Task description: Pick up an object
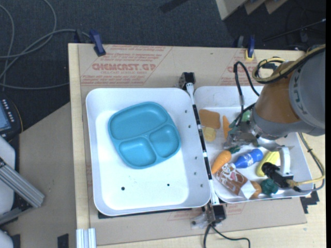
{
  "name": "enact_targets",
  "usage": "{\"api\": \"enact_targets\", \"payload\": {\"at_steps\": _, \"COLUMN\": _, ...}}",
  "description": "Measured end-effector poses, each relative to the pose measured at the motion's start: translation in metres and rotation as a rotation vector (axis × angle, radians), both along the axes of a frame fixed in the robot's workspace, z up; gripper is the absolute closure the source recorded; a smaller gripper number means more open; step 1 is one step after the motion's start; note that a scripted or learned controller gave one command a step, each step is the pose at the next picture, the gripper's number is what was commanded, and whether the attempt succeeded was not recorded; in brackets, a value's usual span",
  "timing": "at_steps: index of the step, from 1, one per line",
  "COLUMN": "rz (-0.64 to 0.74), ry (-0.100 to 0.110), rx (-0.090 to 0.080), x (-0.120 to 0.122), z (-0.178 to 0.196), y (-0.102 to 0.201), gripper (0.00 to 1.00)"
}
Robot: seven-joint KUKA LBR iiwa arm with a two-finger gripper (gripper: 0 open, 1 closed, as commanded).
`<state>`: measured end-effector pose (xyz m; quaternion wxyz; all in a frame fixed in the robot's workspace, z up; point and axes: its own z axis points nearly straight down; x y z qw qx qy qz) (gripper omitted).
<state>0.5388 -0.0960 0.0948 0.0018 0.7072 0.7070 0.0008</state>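
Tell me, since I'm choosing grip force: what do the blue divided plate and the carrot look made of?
Blue divided plate: probably moulded plastic, going by its even colour, soft sheen and rounded compartments. Carrot: likely a plastic or rubbery toy, uniformly bright orange; too small to tell which.

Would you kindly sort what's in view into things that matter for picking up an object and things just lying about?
For the job: gripper, carrot, blue bottle, brown packet, yellow toy, right bin.

Lying about: blue plate, left bin, clamps, cables.
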Motion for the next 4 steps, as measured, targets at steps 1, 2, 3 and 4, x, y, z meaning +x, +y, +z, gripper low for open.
{"api": "enact_targets", "payload": {"at_steps": 1, "rz": 0.0, "ry": 0.001, "rx": 0.0, "x": 0.0, "z": -0.001, "y": 0.0, "gripper": 0.0}}
{"api": "enact_targets", "payload": {"at_steps": 2, "rz": -0.001, "ry": 0.005, "rx": 0.002, "x": -0.021, "z": -0.011, "y": -0.011, "gripper": 0.0}}
{"api": "enact_targets", "payload": {"at_steps": 3, "rz": 0.0, "ry": 0.005, "rx": 0.003, "x": -0.06, "z": -0.01, "y": 0.005, "gripper": 0.0}}
{"api": "enact_targets", "payload": {"at_steps": 4, "rz": 0.0, "ry": 0.002, "rx": 0.002, "x": -0.059, "z": 0.0, "y": 0.005, "gripper": 1.0}}
